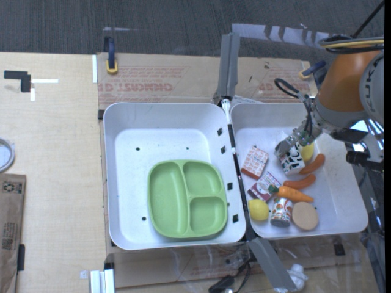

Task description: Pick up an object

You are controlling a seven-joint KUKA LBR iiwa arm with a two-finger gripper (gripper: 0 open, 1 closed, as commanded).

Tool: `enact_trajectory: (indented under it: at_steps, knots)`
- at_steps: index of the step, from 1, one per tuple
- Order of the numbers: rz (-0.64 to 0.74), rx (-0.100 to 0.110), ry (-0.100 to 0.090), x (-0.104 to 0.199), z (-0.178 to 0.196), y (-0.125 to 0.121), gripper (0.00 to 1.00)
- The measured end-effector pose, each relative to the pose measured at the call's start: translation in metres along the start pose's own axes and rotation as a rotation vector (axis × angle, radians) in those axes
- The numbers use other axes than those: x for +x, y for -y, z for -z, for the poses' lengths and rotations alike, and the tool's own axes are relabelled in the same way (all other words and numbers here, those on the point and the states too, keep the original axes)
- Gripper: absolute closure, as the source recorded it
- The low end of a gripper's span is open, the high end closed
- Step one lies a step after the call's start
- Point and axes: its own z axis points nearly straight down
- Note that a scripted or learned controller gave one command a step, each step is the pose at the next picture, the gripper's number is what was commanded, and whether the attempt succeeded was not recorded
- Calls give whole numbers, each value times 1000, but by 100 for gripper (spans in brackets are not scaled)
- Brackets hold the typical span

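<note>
My gripper (288,146) hangs low over the upper middle of the right bin (342,224), reaching in from the orange-banded arm (345,84) at the right. Its tip is right at a black-and-white patterned carton (294,160), touching or nearly touching its top. A yellow object (308,151) lies just behind the carton. Nearby lie a red-and-white packet (255,162), a second packet (264,187), a carrot (294,193), two orange sticks (301,182) (318,161), a lemon (258,209), a small can (280,213) and a tan round disc (305,217).
The left bin (122,133) holds a green divided plate (186,198). A ridge (229,145) separates the two bins. A grey post (228,66) rises behind the bins, and cables (287,87) run near the arm.
</note>
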Motion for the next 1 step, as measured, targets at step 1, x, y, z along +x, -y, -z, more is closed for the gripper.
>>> enact_trajectory:
  at_steps: [1]
  knots:
    - [-149,3,-3,33,78,-43,100]
